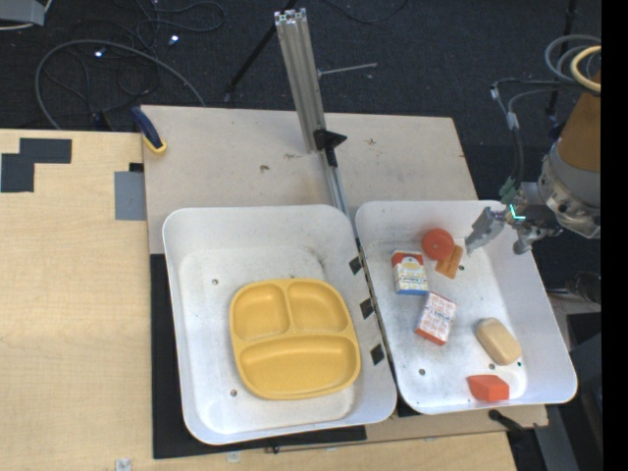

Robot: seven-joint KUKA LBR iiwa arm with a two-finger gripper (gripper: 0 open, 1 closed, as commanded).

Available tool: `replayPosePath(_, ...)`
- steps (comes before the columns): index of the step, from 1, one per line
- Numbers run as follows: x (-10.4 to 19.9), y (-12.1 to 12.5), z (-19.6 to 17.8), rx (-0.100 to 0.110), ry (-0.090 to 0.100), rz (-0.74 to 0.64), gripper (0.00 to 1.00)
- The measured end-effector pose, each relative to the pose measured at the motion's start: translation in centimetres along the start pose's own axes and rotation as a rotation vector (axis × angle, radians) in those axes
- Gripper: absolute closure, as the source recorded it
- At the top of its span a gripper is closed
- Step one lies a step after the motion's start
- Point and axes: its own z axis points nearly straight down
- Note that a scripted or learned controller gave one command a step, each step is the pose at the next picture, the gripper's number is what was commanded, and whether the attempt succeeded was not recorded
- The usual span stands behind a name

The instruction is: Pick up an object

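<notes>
My gripper (502, 234) hangs over the upper right part of the right bin (549, 312), open, with nothing between its fingers. Just left of it lie a red round object (437, 240) and an orange block (450, 261) touching it. Below them sit a small carton with a red top (409, 272) and a red-and-white box (436, 318). A tan bar (497, 341) and a red-orange piece (489, 388) rest near the bin's lower right corner.
The left bin (191, 263) holds a yellow divided plate (293, 338). A metal post (302, 77) rises behind the bins. Black clips (365, 307) line the seam between the two bins. Light wooden boards lie to the left.
</notes>
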Motion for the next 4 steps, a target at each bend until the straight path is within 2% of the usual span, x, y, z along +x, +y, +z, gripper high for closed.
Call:
replayPosePath(1, 0.0, 0.0, -0.1, -0.002, 0.000, 0.000, 0.00)
replayPosePath(2, 0.6, 0.9, 5.6, 0.002, 0.001, -0.002, 0.00)
replayPosePath(4, -0.3, 1.2, 14.8, 0.001, 0.000, 0.000, 0.00)
